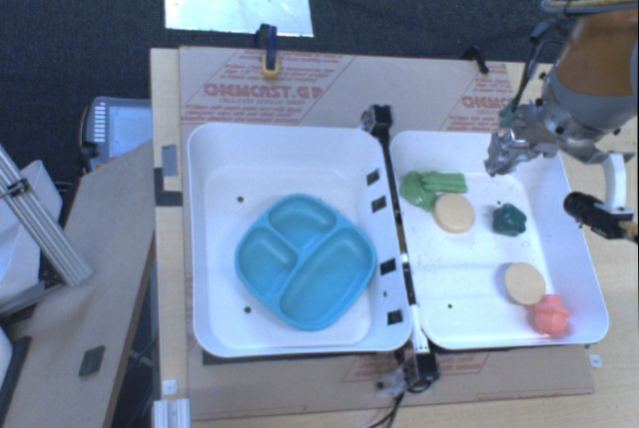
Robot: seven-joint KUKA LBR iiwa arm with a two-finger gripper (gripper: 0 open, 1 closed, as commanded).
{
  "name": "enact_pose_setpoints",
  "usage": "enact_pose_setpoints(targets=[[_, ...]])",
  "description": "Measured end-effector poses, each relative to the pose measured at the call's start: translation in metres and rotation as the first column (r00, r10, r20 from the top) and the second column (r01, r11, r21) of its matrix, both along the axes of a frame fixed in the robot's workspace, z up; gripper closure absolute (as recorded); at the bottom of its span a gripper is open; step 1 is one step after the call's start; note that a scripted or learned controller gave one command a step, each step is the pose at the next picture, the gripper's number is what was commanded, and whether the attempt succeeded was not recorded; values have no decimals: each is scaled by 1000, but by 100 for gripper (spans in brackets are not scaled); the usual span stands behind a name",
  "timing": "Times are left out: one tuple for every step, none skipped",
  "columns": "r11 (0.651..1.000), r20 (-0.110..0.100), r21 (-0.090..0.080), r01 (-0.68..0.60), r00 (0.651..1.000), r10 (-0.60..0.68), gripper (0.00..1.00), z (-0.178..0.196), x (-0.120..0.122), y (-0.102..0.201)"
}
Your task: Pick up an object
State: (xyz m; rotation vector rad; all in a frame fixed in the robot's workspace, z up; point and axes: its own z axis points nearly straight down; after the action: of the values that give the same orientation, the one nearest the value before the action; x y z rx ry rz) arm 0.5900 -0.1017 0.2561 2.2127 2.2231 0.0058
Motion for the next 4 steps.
enact_pose_setpoints(targets=[[1000, -1, 0, 0, 1000, 0, 100, 42, 1, 0], [1000, -6, 2, -3, 1000, 3, 100, 35, -14, 44], [1000, -4, 2, -4, 1000, 4, 100, 25, -15, 98], [1000, -6, 3, -5, 1000, 5, 100, 2, -34, 152]])
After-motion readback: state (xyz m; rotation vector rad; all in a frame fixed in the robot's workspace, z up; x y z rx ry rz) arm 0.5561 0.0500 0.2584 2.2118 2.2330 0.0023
